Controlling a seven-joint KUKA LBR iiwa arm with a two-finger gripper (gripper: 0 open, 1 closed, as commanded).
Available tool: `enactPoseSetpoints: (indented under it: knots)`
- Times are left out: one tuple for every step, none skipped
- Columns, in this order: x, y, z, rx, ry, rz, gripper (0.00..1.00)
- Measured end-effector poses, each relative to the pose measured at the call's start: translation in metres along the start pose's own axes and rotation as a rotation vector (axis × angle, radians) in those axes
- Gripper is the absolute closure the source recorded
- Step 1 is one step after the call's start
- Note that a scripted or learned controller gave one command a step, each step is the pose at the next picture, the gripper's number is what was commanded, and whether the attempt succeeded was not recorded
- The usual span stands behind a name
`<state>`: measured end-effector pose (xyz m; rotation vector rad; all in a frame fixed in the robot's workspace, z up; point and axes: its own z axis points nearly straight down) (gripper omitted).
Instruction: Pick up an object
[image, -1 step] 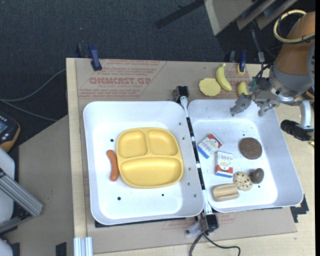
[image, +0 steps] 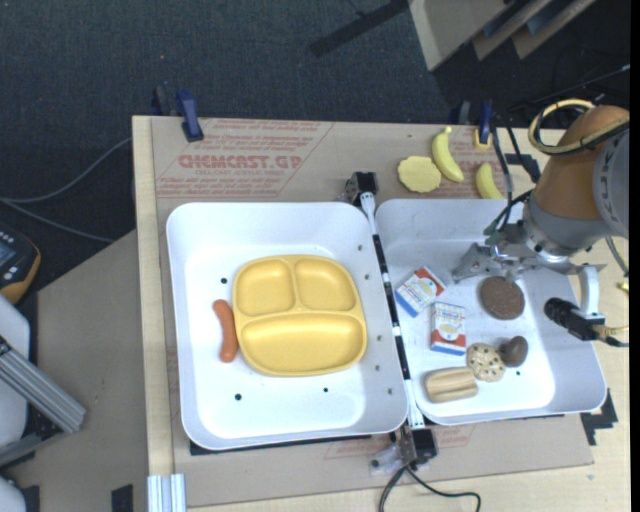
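My gripper (image: 497, 262) hangs over the back of the right bin (image: 572, 392), just above a round brown patty (image: 501, 299). Nothing shows between its tips. To its left lie a blue, red and white carton (image: 419, 290) and a second small carton (image: 449, 328). Nearer the front sit a chocolate-chip cookie (image: 486, 361), a dark brown lump (image: 514, 349) and a tan bread roll (image: 450, 384).
The left bin (image: 200, 400) holds a yellow divided plate (image: 298, 313) with an orange sausage (image: 226, 329) beside it. Behind the right bin, on the board, lie two bananas (image: 449, 155) (image: 487, 181) and a yellow slice (image: 419, 174). The arm's body (image: 575, 190) overhangs the right bin's far corner.
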<state>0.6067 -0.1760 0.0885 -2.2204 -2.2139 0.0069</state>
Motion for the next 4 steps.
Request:
enactPoseSetpoints:
  knots:
    - [-0.027,-0.016,0.004,-0.005,-0.001,0.000,0.00]
    - [-0.025,-0.014,-0.007,-0.010,-0.001,-0.002,1.00]
    - [0.061,0.008,0.003,-0.010,0.001,-0.011,1.00]
    - [0.147,0.010,-0.103,-0.019,0.001,-0.013,1.00]
